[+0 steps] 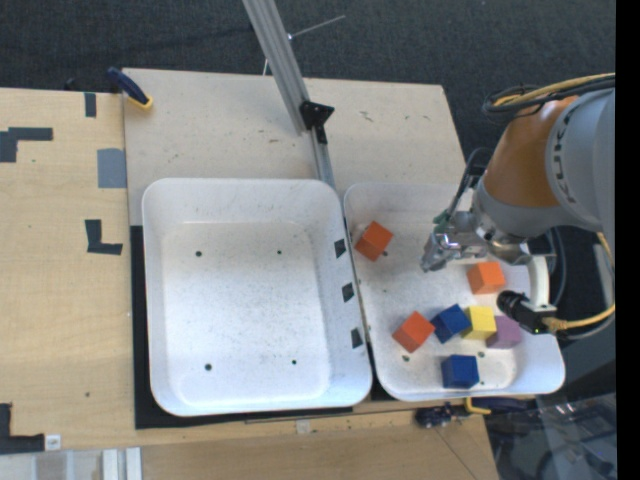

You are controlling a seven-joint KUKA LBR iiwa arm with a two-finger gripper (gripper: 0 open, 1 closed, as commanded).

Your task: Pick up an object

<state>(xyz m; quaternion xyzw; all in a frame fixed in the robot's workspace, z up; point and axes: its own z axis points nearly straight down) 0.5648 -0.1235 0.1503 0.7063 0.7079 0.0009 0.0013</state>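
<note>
While the arm (560,168) reaches over the right bin (400,203), the gripper (437,253) hangs above bare floor; whether it is parted or closed, cannot tell. Nearest candidates: orange cube (374,240) to its left, smaller orange block (486,277) just right, both apart from it.

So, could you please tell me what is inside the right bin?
The right bin holds three orange blocks, two blue, one yellow and one purple. The arm covers part of its right side.
</note>
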